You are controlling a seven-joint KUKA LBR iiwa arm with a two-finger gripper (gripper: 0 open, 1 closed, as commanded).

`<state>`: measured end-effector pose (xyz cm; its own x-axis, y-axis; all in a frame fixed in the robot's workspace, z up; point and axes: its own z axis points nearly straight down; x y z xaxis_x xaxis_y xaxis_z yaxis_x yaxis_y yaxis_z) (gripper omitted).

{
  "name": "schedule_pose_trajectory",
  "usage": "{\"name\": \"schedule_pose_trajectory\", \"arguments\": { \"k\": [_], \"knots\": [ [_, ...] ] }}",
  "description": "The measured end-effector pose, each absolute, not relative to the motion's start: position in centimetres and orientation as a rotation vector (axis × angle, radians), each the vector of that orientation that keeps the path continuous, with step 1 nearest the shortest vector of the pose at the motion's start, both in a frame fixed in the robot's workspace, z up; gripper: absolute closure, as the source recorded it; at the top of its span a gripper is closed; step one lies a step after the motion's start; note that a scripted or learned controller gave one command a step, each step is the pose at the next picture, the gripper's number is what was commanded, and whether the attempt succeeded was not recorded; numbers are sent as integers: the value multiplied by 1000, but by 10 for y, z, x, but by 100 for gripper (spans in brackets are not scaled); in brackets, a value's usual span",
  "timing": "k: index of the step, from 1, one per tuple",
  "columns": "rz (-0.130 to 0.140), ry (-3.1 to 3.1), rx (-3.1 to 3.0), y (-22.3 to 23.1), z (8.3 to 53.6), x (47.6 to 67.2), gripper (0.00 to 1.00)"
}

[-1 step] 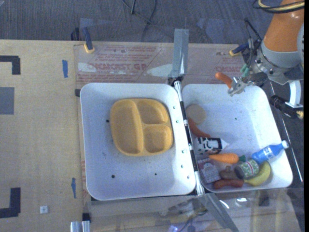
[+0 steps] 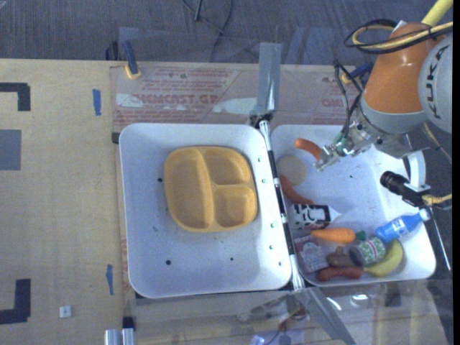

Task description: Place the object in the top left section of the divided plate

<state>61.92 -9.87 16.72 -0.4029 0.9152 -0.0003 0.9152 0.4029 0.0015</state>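
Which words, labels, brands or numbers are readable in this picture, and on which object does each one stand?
"KU": black letters on the arm's grey casing, cut off at the picture edge.
Red print on the cardboard behind the bins: too blurred to read.
Black-and-white card in the right bin: too small to read.

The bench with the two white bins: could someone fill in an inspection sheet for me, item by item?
Surface: wooden bench with blue tape marks; left bin and right bin side by side.
Job's things: yellow divided plate in the left bin, nothing in its sections.
Clutter: in the right bin, a carrot, banana, blue-capped bottle, orange curved piece, sausage-like item, and small packets too blurred to name.
Grippers: pincer above the right bin's upper part, holding nothing visible.
Cables: yellow and black cables over the arm; a black cable on the floor.
Surroundings: grey carpet.
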Motion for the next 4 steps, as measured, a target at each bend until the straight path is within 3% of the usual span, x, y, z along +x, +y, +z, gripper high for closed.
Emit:
{"name": "schedule_pose_trajectory", "arguments": {
  "k": [1,2,3,4],
  "knots": [
    [1,2617,1738,-36,185,561,100],
    [1,2713,1587,36,185,542,100],
    [4,2817,1384,112,197,578,100],
    [3,2855,1300,69,186,638,100]
  ]
}}
